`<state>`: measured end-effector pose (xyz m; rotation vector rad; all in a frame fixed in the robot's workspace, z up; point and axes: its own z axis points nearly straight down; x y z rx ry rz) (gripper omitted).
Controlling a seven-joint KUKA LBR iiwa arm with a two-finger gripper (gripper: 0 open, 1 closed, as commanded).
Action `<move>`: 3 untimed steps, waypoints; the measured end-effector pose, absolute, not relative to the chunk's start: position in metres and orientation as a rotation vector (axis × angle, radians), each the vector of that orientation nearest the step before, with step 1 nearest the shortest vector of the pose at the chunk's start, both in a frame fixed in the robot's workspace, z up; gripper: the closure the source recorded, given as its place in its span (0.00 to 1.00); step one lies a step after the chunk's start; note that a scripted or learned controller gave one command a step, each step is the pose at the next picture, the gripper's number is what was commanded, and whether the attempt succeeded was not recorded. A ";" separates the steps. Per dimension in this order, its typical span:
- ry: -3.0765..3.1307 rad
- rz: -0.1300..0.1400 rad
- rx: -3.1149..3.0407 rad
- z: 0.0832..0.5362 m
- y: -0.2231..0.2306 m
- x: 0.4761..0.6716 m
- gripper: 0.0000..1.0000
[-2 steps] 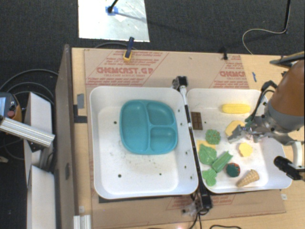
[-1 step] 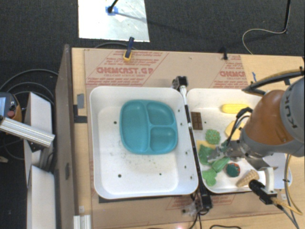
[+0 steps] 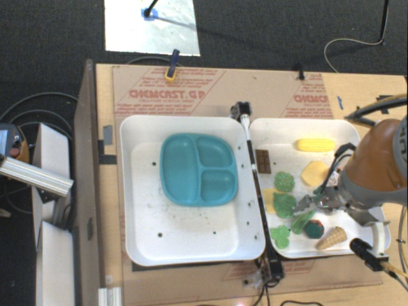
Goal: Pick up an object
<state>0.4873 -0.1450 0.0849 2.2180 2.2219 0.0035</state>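
Note:
The right bin (image 3: 344, 127) holds several toy foods. There is a yellow corn cob (image 3: 315, 145), a pale yellow wedge (image 3: 312, 173), a brown chocolate bar (image 3: 262, 160) and three green broccoli pieces (image 3: 284, 182) (image 3: 285, 204) (image 3: 279, 236). A green pod (image 3: 299, 222), a dark teal ball (image 3: 313, 229) and a tan cone (image 3: 331, 238) lie near the front. My gripper (image 3: 310, 202) is low over the bin's middle, just right of the central broccoli and above the teal ball. Nothing visibly hangs from it.
A teal divided plate (image 3: 198, 169) lies in the left bin (image 3: 137, 190). The arm's orange band (image 3: 382, 158) covers the right bin's right side. A black divider (image 3: 254, 177) runs between the bins. Cables (image 3: 376, 107) trail at the right.

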 end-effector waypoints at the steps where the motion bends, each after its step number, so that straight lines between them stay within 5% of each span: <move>1: 2.217 0.008 2.205 0.137 -0.198 0.581 0.00; 3: 2.240 -0.016 2.221 0.086 -0.207 0.658 0.00</move>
